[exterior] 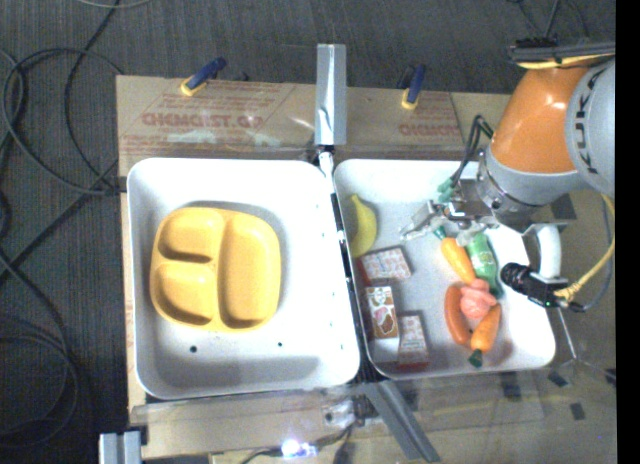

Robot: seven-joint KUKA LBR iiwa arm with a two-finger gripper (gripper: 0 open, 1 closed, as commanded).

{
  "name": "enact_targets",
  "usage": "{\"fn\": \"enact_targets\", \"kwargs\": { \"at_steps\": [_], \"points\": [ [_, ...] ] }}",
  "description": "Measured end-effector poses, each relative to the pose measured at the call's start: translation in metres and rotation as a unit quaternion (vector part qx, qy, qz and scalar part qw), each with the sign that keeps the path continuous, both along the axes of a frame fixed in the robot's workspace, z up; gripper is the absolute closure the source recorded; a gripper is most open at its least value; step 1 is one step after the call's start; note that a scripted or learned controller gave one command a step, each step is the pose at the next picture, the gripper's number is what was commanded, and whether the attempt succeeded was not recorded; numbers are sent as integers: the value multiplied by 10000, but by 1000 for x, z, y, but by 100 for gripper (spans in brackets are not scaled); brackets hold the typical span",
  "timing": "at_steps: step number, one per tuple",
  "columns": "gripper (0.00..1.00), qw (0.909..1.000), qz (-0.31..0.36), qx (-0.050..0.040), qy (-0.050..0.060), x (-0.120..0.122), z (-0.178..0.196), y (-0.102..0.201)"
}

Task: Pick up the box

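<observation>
Hovering over the upper middle of the right bin (545, 347), the gripper (437, 218) sat at the end of the grey and orange arm (540, 142), which came in from about three o'clock. Whether its tips were spread or pressed together could not be told; nothing showed between them.

Three small cartons lay along the bin's left side. The nearest, a brown snack box (385, 265), rested flat at roughly seven o'clock from the gripper, near but apart from it. Below that box, on toward six o'clock, lay a second box (381, 312) and a third box (412, 339), the third well apart from the gripper. The nearest box's long axis ran roughly from nine to three o'clock, slightly tilted; the other two ran closer to twelve to six.

A banana (362, 224) sat just beside the nearest box at its eleven o'clock, against the bin's left wall. A carrot (458, 260) and a green item (483, 257) lay at about five o'clock from the gripper.

Judged from this layout, the coming move would turn on a short shift down-left, with the jaws closing across the box's short side. The left bin (140, 252) held a yellow divided plate (216, 266).
</observation>
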State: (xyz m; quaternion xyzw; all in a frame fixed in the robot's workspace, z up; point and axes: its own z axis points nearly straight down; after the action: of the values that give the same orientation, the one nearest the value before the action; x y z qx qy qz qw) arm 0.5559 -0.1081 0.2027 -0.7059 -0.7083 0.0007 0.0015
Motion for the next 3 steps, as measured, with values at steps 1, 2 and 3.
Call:
{"fn": "enact_targets", "kwargs": {
  "at_steps": [1, 2, 3],
  "points": [
    [0, 9991, -430, -1, 5, 16, -20, 30],
    [0, 9973, -729, -11, -4, 12, 21, 17],
    [0, 9992, -385, -8, -96, -5, -101, 10]
  ]
}}
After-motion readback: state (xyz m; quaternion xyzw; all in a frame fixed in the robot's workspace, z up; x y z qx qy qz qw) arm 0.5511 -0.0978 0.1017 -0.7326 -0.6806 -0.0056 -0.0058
